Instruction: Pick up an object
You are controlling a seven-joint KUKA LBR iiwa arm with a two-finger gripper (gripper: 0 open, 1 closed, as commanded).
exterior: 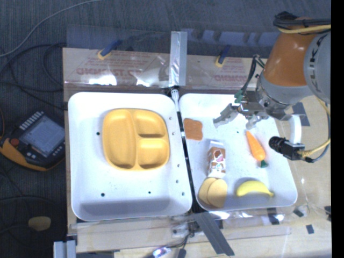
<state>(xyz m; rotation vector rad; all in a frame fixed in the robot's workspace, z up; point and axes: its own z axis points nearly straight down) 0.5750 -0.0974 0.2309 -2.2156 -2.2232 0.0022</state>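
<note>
The right bin holds several items: an orange carrot, a yellow banana, a small white-and-brown carton, a brown square slice and a round tan piece. My gripper hangs over the upper part of this bin, between the brown slice and the carrot. Its fingers are spread open with nothing between them. The carrot's top end lies just below the right finger.
The left bin holds a yellow divided plate. A metal divider stands at the back between the bins. A handheld controller lies on the floor to the left. The arm's black cable fitting hangs over the right rim.
</note>
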